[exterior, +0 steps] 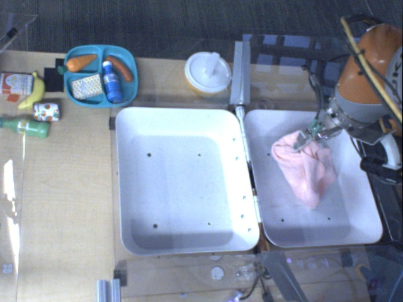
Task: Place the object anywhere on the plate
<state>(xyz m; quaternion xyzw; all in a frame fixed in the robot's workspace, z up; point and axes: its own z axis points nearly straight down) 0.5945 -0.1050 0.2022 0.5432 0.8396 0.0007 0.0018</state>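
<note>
Two shallow white plastic bins: left bin [179, 181], right bin [352, 225]. Grey arm with orange band [371, 61] entered at 2 o'clock. Crumpled pink cloth [306, 168] lay in the right bin, toward its 12 o'clock side. Blue sectioned plate [128, 68] sat on the bench at 11 o'clock, well apart from the cloth. Two-finger gripper [313, 135] touched the cloth's upper edge; spread of the pincer could not be told. Judged: grasp stage only; lift, carry and placing remained.

Wooden bench [63, 219]. Two white bins side by side: left bin [182, 181], right bin [315, 231]. Far left: blue divided tray [129, 74], banana [34, 92], can [46, 111], green bottle [25, 127], small carton [16, 83]. Far centre: lidded yellow cup [208, 73].
</note>
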